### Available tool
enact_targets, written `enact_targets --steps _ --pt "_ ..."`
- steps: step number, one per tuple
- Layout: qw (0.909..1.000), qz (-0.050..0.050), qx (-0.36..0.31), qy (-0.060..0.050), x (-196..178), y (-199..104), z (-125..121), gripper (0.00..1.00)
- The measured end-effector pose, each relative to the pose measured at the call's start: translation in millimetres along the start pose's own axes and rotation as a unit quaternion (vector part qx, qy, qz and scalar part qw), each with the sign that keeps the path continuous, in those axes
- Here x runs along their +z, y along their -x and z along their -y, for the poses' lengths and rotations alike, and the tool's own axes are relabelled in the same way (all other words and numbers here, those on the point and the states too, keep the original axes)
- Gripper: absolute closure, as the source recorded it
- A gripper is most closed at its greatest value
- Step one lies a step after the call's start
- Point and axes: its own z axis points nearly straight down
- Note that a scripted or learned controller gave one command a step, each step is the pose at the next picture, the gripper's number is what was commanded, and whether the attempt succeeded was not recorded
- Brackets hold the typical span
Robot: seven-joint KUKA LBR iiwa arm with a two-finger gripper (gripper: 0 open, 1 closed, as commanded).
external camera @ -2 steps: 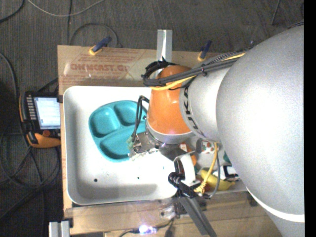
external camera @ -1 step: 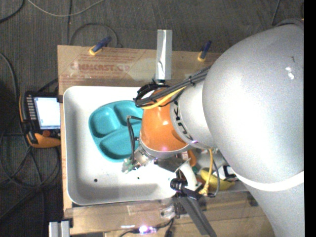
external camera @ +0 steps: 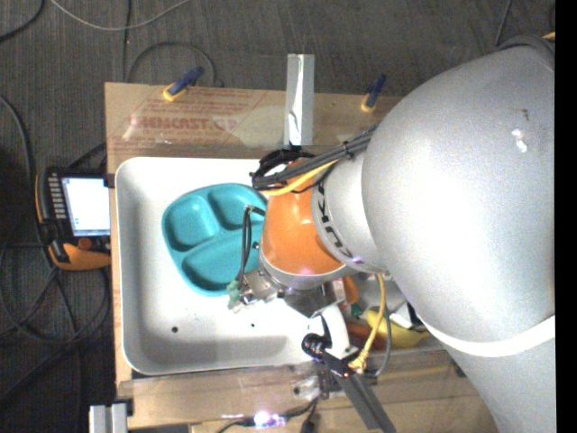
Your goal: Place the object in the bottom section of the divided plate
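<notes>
My wrist end hangs in the left bin, just over the near rim of the teal plate, whose large bottom section lies right beside it toward the bin's left wall. Something small and pale green shows there; I cannot tell whether it is the object or whether my fingers are apart or together. The red print on the board at the desk's far edge is too faint to read.
</notes>
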Motion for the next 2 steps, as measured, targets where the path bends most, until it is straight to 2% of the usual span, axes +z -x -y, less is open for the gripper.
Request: enact_targets --steps 1,2 --pt "0.9272 0.001 -0.375 -0.003 -88.5 31.9 -6.9 1.0" --pt "0.8664 0.0 -0.499 -0.002 -104.8 -40.2 -62.8 1.0"
